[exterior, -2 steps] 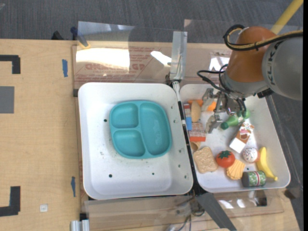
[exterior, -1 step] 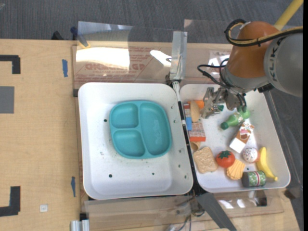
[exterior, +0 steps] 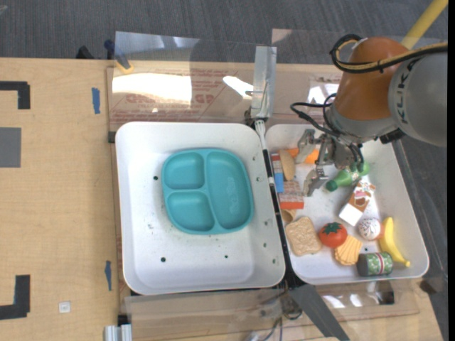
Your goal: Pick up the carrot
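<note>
Evidently the job was not finished: the gripper (exterior: 318,168) hung low over the upper part of the right bin (exterior: 411,203), and whether its two prongs stood apart or together could not be told from above, nor whether anything lay between them. The carrot (exterior: 310,156) appeared as a small orange sliver just beside the metal of the gripper, near the bin's upper left, largely masked by the hardware, so the lift itself was judged as not yet done (no orange piece was seen raised clear of the bin floor). Around it lay glossy plastic play food: a green-stalked vegetable (exterior: 345,177) just right of the gripper, a round red tomato (exterior: 332,234) with a green cap, a curved yellow banana (exterior: 390,241), a mottled tan slice of bread (exterior: 304,236), and a ridged orange wedge (exterior: 348,250) touching the tomato. The left bin (exterior: 135,212) was smooth white plastic with rounded corners, holding a matte teal divided plate (exterior: 208,190) with three compartments. The arm (exterior: 377,77) showed a shiny orange band above dull grey casing, with black cables looping over it.
</note>
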### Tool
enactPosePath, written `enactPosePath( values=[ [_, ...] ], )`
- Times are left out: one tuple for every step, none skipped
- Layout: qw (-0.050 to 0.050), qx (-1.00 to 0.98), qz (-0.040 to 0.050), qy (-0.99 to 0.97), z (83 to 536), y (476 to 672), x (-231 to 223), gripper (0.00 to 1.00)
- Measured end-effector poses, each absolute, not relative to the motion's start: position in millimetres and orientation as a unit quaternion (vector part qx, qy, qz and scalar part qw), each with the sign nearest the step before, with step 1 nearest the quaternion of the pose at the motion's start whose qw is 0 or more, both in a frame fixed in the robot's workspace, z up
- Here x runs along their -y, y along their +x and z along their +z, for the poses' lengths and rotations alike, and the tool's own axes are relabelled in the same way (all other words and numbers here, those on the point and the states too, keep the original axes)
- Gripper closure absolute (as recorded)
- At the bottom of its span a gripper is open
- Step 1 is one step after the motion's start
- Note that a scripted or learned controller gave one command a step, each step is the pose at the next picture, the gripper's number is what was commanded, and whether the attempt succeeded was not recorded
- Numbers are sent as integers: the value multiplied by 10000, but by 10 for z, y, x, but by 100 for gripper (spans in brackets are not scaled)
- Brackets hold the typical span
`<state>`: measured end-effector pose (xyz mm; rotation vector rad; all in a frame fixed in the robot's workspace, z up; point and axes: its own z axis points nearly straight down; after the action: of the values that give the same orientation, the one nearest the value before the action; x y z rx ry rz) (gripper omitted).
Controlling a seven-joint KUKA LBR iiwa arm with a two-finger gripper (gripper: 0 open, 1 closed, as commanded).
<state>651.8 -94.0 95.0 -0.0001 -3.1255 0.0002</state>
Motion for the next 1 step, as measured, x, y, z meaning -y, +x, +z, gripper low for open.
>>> enactPosePath(
  values=[
    [154,9999,-3,22,888,6595,941,0]
  ],
)
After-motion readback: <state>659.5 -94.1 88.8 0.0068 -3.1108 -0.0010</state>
